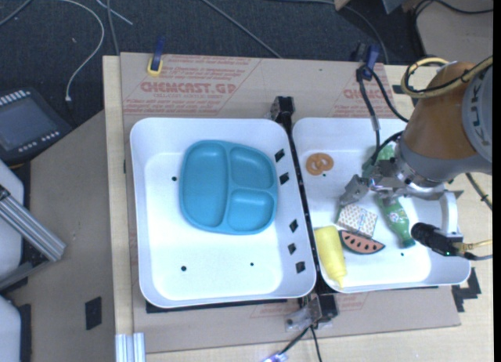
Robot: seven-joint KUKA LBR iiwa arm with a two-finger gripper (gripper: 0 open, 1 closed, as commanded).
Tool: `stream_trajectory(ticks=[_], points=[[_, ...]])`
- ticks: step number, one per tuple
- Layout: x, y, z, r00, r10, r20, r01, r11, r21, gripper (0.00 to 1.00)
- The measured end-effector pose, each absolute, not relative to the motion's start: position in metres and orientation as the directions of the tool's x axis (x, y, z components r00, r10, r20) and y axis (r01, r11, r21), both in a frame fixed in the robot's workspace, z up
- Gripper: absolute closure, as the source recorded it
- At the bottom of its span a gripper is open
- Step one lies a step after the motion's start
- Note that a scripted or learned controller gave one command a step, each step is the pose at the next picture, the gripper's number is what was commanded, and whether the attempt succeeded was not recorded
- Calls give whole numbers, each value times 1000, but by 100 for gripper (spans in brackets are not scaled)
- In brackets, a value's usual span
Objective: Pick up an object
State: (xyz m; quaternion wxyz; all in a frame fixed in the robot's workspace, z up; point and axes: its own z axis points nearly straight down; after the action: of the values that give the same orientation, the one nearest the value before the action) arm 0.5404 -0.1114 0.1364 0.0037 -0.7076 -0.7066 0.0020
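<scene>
Beside watermelon slice [362, 243], upright-lying yellow bottle [330, 255]

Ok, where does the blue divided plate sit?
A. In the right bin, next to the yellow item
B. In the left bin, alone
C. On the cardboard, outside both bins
B: the blue divided plate lies alone in the left bin, while the yellow item is in the right bin.

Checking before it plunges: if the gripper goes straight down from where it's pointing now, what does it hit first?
Probably the checkered white block, just below the gripper; depth is unclear from this slanted view, so it could land beside it on the right bin.
</scene>
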Motion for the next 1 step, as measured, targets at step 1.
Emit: stream_trajectory(ticks=[1], points=[[539,-111,83,1,1000,3,1000,-1,-8,0]])
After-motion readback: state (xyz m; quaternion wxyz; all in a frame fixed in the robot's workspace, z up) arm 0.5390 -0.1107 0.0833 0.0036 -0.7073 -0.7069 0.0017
